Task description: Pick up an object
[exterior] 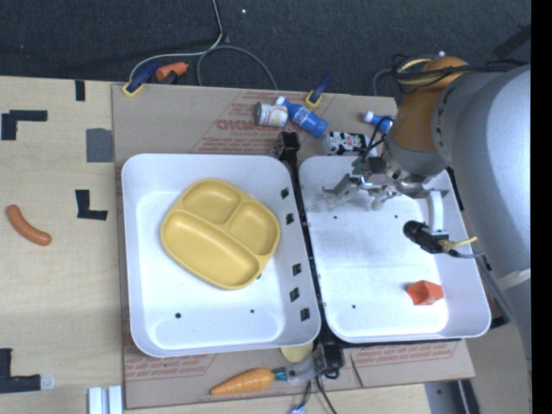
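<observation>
While the grey arm [504, 153] reaches in from the right, its gripper [362, 188] hangs over the far end of the right bin [371, 266], with nothing visibly in it. Whether it is open or closed cannot be made out from this angle. One small orange block [424, 292] lies in that same bin, close to its near right corner and well apart from the gripper. The left bin [216, 322] holds a yellow divided plate [222, 231], lying flat and taking up much of the floor. Outside the bins, a toy carrot [243, 382] rests at the near edge of the bench, and a sausage [28, 225] lies far off to the left.

The block looks like the easier pick: it is small and alone, with bare floor around it. A good attempt would probably carry the gripper toward the near right, centre it over the block, turn it square to two flat faces, descend straight, and close only once low enough. The bin wall close by could foul a wide approach.
</observation>
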Motion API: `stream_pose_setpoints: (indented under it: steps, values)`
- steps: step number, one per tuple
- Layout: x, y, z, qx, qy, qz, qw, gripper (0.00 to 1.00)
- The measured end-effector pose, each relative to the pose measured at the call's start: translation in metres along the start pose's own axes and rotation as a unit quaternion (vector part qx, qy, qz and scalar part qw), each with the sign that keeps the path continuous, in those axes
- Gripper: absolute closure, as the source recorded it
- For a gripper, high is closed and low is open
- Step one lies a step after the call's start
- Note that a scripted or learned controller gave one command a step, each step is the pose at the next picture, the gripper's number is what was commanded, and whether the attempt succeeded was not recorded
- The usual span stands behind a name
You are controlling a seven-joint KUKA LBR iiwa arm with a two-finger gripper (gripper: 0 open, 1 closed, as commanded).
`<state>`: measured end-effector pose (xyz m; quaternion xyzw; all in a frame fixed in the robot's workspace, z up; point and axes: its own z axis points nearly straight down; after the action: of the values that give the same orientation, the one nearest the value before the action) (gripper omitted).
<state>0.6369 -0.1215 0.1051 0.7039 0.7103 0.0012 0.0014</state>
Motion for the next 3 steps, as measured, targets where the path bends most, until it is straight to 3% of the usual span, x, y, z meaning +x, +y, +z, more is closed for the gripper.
stream_pose_setpoints:
  steps: [1, 2, 3]
  values:
    - [0.024, 0.033, 0.022, 0.001, 0.0, 0.002, 1.0, 0.0]
    - [0.017, -0.013, 0.018, 0.0, -0.001, 0.004, 1.0, 0.0]
    - [0.023, -0.012, 0.019, 0.0, -0.002, 0.004, 1.0, 0.0]
